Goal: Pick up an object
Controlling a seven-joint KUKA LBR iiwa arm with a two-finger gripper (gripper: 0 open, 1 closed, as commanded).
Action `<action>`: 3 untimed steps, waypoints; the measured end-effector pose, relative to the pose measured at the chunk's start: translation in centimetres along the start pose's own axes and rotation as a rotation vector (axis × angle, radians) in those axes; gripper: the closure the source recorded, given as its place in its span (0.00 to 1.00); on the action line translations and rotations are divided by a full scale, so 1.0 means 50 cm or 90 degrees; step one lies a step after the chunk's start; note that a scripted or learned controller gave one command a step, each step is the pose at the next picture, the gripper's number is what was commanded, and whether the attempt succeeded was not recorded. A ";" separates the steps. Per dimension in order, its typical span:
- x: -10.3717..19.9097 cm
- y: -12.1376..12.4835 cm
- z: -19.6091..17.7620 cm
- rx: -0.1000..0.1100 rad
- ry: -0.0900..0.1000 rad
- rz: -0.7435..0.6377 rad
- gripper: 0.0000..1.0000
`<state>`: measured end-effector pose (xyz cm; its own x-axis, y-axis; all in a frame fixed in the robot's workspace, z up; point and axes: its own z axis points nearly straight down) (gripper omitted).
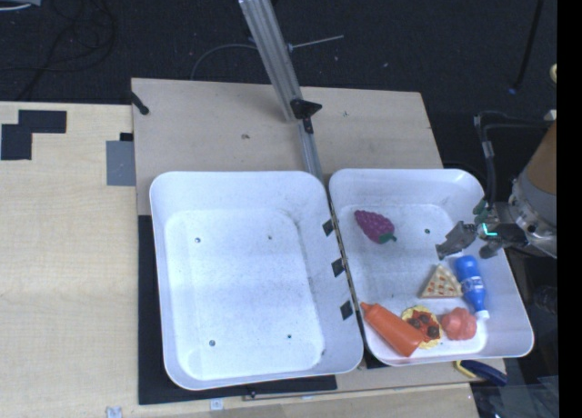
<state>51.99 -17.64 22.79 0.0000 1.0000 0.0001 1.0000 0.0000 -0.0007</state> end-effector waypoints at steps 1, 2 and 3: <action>0.000 0.000 0.000 0.000 0.000 0.000 0.00; -0.003 0.018 0.102 0.003 0.001 0.000 0.00; 0.012 0.007 0.195 0.003 0.001 -0.001 0.00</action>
<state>52.33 -17.05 13.02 -0.0009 1.0000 0.0012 1.0000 0.0009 -0.0048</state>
